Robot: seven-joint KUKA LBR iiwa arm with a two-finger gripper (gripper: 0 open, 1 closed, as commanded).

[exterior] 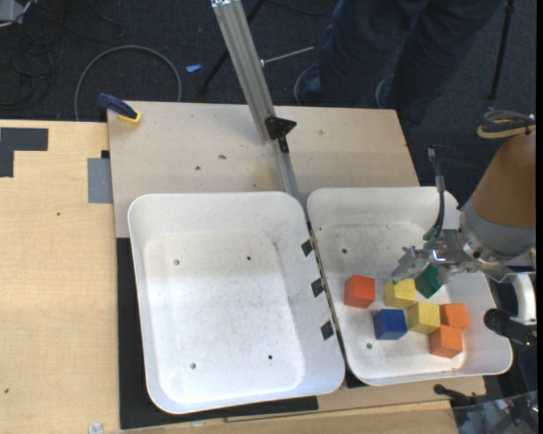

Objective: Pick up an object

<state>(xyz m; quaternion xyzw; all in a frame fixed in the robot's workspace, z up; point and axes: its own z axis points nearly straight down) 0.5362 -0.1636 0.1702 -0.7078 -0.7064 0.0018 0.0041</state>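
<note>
on the left we see the left bin (222,306), its white floor speckled. next to it, the right bin (371,211) holds a cluster of blocks near its right side: an orange block (360,290), a blue block (389,323), two yellow blocks (402,291) (424,316) and two more orange ones (454,314) (446,340). the gripper (423,267) hangs over this cluster, just above a green block (428,283) (partly hidden by the metal). whether its fingers are spread or pinching that block, we cannot tell. the arm (507,193) comes in from the right.
</note>
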